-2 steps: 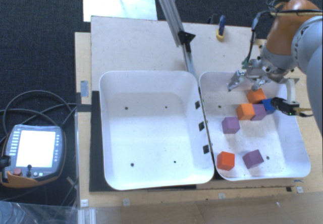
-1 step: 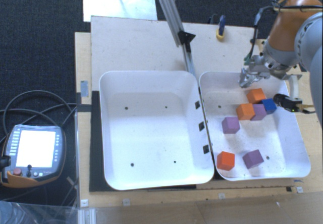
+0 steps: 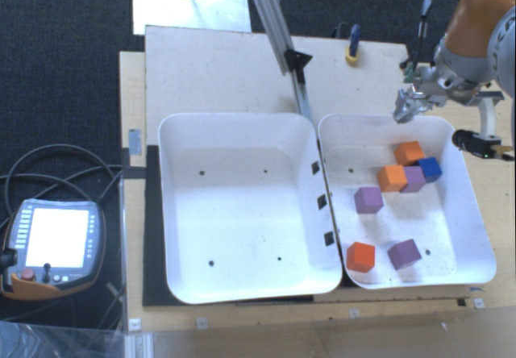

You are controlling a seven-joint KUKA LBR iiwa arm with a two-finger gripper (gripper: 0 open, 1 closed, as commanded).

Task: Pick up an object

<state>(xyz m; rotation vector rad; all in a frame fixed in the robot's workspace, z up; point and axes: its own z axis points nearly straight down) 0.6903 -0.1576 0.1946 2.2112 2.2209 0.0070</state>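
The right bin [image 3: 472,223] holds several small cubes. An orange cube [image 3: 408,152], a second orange cube [image 3: 393,177], a purple cube [image 3: 414,179] and a blue cube [image 3: 430,168] cluster near its far right side. A lone purple cube [image 3: 368,200] lies at the middle. Near the front sit an orange cube [image 3: 360,256] and a purple cube [image 3: 404,253]. My gripper [image 3: 405,109] hangs above the bin's far rim, up and slightly left of the cluster, with nothing seen between its fingers.
The left bin [image 3: 181,187] stands beside the right one. A slanted metal pole [image 3: 274,22] crosses the bench behind the bins. A yellow-and-blue clamp [image 3: 352,50] sits on the far board. A teach pendant [image 3: 52,247] lies off the bench at left.
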